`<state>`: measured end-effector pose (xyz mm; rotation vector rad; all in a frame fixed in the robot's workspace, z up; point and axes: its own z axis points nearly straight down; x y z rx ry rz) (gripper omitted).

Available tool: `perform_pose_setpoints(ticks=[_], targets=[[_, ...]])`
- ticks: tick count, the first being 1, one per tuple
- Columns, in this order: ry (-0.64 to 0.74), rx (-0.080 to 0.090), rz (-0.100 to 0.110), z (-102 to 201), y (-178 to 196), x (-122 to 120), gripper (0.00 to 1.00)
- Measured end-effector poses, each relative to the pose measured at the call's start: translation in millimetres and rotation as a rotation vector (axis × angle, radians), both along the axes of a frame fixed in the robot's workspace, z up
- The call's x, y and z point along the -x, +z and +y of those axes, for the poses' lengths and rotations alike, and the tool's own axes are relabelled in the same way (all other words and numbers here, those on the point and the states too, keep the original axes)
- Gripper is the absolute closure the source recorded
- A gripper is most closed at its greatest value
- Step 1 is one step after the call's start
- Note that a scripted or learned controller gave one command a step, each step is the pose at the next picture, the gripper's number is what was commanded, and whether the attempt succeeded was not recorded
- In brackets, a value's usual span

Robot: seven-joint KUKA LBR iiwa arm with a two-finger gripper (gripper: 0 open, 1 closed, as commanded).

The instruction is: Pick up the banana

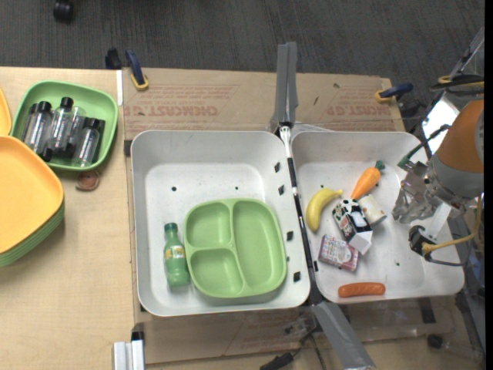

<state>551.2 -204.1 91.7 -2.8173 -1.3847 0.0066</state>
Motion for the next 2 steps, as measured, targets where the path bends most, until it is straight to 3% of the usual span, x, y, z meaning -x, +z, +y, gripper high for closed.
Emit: perform_pose_setpoints(ticks=[1, 2], targets=[[-0.132, 0.001, -0.001, 15.3, 30.1, -36.8, 1.00], [-0.275, 0.002, -0.002, 19.0, 1.6, -74.7, 1.00]])
